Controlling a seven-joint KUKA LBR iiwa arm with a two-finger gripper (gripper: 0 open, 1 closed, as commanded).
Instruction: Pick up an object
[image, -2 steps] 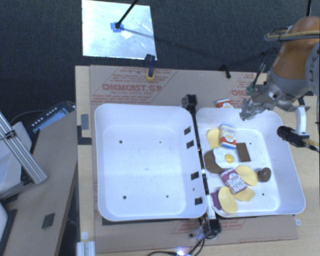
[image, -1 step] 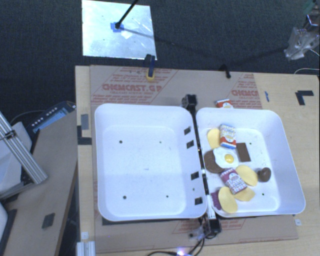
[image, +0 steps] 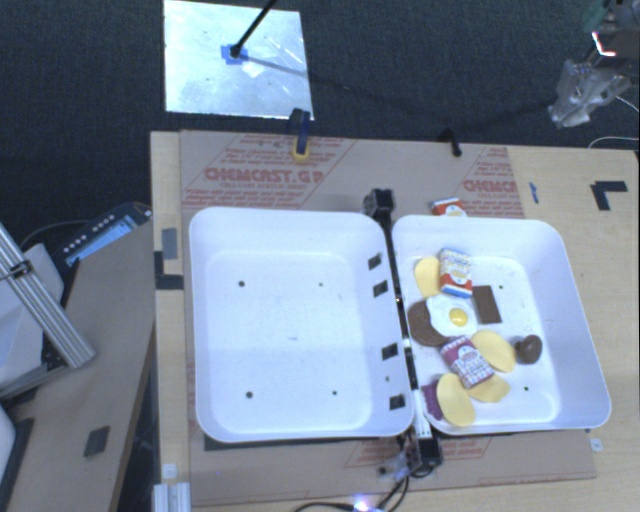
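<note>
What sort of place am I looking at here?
Probably a robotics lab test bench: two shallow white plastic bins side by side on a cardboard sheet, one holding flat toy food pieces.

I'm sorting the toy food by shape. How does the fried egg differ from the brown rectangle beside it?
The fried egg is rounded, white with a yellow yolk; the brown rectangle is straight-edged and a single dark colour. The egg looks larger than the rectangle. The egg overlaps a brown disc on its left, while the rectangle rests on the bin floor. Both lie flat in the right bin, side by side.
</note>
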